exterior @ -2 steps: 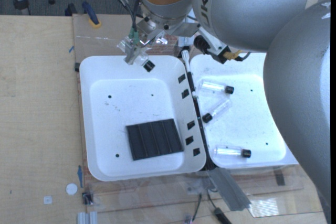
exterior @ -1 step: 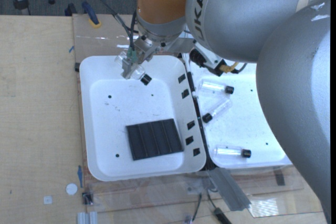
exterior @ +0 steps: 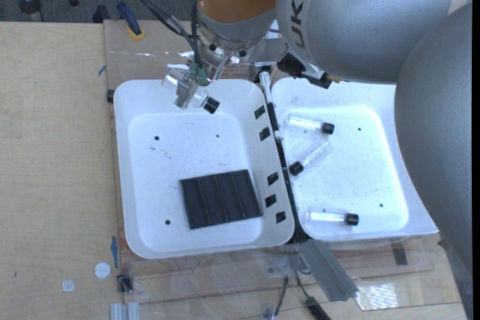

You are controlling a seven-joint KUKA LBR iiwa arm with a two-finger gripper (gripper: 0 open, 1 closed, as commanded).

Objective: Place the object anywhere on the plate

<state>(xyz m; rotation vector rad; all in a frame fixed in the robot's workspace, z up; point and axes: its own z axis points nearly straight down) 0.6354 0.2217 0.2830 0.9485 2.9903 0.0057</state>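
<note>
Gripper [exterior: 187, 95] first: we are seeing it hovering over the left white bin's [exterior: 142, 236] far corner, clamped on a clear plastic vial with a black cap [exterior: 201, 101]. We are judging it carried high toward the dark ribbed rectangular plate [exterior: 220, 198], lying nearer us.

overhead slanted view of both bins [exterior: 120, 161]

My object is a clear vial with a black cap [exterior: 201, 99]; it sits tilted between my fingers, cap lowermost, near the left bin's far edge; the plate [exterior: 220, 198], a dark ribbed rectangle, lies flat toward that bin's near-right corner.
</note>
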